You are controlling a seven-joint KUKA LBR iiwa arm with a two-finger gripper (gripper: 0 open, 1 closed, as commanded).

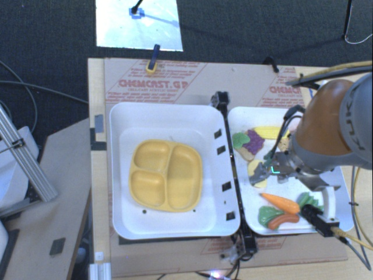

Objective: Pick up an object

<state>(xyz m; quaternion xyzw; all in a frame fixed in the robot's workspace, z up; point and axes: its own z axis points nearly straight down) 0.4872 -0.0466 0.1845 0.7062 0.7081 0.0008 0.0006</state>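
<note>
Gripper (260, 175) low in the right bin (344, 214), near that bin's left wall, at the end of the grey arm (332, 127) with its orange band. State of the grasp impossible to tell: tip partly masked by the wrist housing. Directly at the tip, a pale yellow round piece (254, 169), touching or just under it; contact not clear enough to call a hold. Up and slightly left of the gripper, a purple grape bunch (254, 139) beside a green leafy piece (239, 139); further up and to the right, a yellow corn cob (267, 132). Below and to the right, an orange carrot (280, 202), and beneath that a green piece (269, 214) with a small orange-red piece (284, 220) against it. Well off to the left, in the left bin (125, 127), a yellow divided plate (167, 174).
</note>
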